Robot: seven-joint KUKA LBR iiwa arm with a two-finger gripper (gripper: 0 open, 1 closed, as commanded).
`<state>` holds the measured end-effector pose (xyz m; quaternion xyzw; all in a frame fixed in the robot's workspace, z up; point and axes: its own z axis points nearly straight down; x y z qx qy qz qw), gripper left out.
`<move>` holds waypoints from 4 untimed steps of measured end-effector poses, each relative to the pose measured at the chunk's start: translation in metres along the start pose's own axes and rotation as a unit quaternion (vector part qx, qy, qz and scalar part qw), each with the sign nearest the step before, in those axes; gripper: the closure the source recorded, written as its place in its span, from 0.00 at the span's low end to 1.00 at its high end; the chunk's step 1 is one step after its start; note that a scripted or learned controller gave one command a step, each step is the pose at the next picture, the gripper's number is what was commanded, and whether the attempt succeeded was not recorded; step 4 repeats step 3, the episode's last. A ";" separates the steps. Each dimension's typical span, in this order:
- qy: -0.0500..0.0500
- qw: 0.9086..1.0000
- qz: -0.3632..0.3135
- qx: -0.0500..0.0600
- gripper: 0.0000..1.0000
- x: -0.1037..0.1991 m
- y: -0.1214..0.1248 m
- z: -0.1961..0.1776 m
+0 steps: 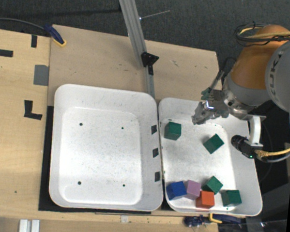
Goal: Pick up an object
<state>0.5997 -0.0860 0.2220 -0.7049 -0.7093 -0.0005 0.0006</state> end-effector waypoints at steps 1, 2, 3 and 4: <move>0.000 1.000 -0.001 0.000 1.00 0.062 0.001 -0.010; 0.000 1.000 0.000 0.001 1.00 0.117 0.000 0.002; 0.000 1.000 -0.001 0.001 1.00 0.175 -0.008 -0.008; 0.000 1.000 -0.001 0.001 1.00 0.175 -0.008 -0.008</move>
